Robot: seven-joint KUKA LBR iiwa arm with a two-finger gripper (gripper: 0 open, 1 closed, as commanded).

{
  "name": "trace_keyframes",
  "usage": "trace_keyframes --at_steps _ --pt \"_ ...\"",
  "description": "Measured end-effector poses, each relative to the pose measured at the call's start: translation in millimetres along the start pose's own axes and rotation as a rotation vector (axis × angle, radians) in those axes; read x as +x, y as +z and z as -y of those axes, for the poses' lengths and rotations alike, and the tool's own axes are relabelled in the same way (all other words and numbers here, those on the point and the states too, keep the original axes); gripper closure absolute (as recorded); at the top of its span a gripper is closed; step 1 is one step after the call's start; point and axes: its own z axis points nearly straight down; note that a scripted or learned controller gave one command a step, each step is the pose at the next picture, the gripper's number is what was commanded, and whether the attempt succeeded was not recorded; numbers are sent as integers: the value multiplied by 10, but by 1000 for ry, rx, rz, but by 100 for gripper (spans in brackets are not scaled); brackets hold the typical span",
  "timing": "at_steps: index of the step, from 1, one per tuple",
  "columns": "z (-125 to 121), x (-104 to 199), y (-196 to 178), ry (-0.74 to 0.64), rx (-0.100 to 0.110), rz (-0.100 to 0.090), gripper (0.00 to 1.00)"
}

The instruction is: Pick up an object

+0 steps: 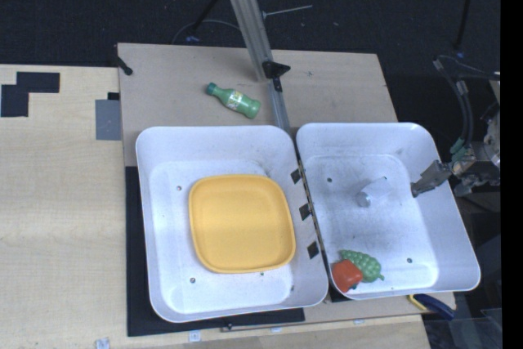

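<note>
1. Look first at the gripper [428, 179]: it sits at the far right edge of the right bin [445, 245], just over the rim, with a dark finger angled down toward the bin floor. You cannot tell from this view whether it is spread or closed, so treat its state as unknown.

2. Nothing shows between its tips, so judge the pick as not yet made. The whole task is left: approach, close, lift.

3. The nearest candidate is the small grey object [369, 195], lying on the bin floor a little to the left of the gripper and slightly lower in the view. It is apart from the gripper, not touching it.

4. The next candidates are the red pepper [346, 276] and the green bumpy vegetable [364, 264], which touch each other in the near corner of the same bin, below and to the left of the gripper, well apart from it.

5. The yellow plate [242, 223] lies flat in the left bin [159, 176], far to the gripper's left across the divider.

6. The green bottle [234, 100] lies on its side on the bench beyond the bins, up and far left of the gripper, outside either bin.

7. Expect the grey object to need the shortest reach; the plate, being flat, looks the hardest to grip.
</note>
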Motion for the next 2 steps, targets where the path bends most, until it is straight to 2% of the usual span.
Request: trace_keyframes --at_steps 2 --pt "-66 -80 963 -1 5 -1 0"
